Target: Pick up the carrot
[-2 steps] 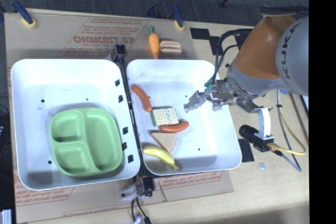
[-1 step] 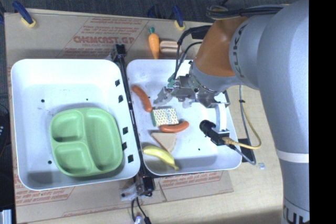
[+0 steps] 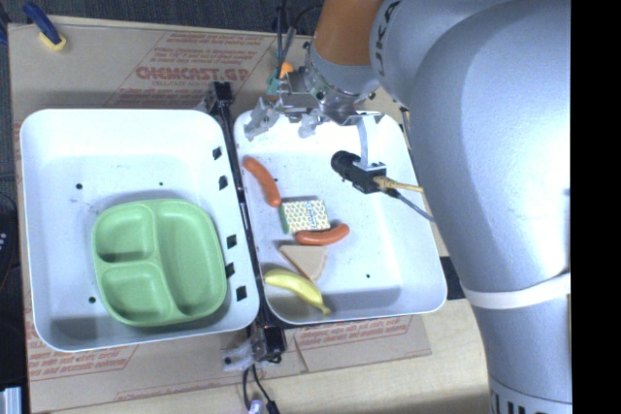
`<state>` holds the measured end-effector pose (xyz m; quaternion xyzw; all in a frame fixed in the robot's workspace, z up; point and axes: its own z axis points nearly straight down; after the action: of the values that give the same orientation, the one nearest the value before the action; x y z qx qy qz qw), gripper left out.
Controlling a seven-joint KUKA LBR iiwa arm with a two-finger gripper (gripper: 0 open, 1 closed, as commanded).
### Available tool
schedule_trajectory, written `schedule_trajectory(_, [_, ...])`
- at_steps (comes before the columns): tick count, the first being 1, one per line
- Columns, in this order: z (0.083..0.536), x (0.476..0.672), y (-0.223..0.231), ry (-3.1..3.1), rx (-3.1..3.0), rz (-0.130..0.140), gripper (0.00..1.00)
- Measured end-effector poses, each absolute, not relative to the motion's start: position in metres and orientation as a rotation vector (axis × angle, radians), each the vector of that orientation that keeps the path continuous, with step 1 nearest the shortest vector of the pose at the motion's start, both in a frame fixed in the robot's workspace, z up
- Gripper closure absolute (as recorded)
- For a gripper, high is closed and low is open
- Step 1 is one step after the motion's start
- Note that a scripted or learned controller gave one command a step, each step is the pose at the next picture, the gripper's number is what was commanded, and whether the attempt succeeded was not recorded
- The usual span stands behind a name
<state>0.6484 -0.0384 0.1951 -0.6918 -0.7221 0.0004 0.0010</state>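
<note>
Carrot [image 3: 262, 181] lies aslant in the right bin [image 3: 408, 291], close to its left wall, apart from the banana [image 3: 296, 289]. Tool [image 3: 283, 121] hangs near the bin's far rim, released, gripping nothing

Left bin [image 3: 39, 208] holds a green three-part plate [image 3: 160, 262], lying flat. Right bin [image 3: 408, 247]: banana [image 3: 294, 290] by the near wall, tan wedge [image 3: 306, 259] just beyond it, patterned block [image 3: 305, 213] beyond the wedge. Cardboard [image 3: 184, 63] lies under both bins.
</note>
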Motion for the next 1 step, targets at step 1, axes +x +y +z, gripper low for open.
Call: schedule_trajectory(1, [0.1629,0.6561,-0.118,-2.343,-2.09,0.004,0.0])
